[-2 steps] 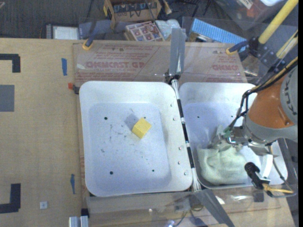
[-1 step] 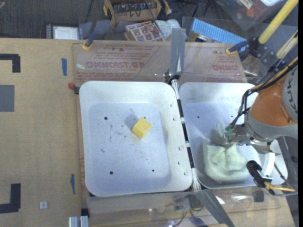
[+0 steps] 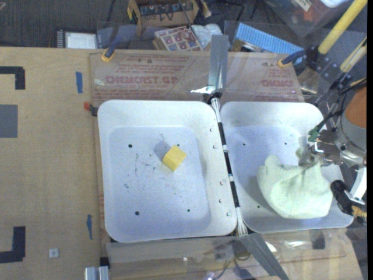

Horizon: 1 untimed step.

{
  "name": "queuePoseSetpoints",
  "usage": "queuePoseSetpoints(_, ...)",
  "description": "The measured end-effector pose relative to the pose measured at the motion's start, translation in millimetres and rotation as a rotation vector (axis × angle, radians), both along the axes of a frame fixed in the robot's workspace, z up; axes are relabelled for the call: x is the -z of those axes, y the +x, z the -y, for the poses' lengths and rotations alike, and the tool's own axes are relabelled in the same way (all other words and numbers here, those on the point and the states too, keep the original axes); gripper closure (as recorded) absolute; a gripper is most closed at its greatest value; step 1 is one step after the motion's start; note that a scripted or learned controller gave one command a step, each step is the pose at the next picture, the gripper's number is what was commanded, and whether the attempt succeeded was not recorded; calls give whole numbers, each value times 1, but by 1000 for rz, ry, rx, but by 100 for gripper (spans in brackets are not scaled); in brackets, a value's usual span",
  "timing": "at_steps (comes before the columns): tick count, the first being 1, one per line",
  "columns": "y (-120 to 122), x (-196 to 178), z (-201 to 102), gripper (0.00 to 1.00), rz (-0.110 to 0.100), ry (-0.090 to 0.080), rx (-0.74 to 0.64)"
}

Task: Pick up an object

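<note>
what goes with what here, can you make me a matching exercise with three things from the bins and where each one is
Things:
1. yellow block
2. pale cloth
3. gripper

Places:
A. at the cloth's upper right edge, in the right bin
B. lower part of the right bin
C. middle of the left bin

Pairs: 1-C, 2-B, 3-A

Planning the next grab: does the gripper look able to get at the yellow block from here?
Probably yes. The yellow block lies alone in the left bin with nothing over it. The gripper sits in the right bin at the pale cloth, so it must cross the divider.
</note>
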State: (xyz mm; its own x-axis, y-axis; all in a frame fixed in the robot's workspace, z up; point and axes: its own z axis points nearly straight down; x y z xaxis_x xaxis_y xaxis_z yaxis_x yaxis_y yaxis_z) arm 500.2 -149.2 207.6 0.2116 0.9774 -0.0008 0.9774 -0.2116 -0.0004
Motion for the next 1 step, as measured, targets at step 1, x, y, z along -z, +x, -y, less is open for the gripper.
queuePoseSetpoints(1, 49, 4, 11, 100, 1, -1, 162)
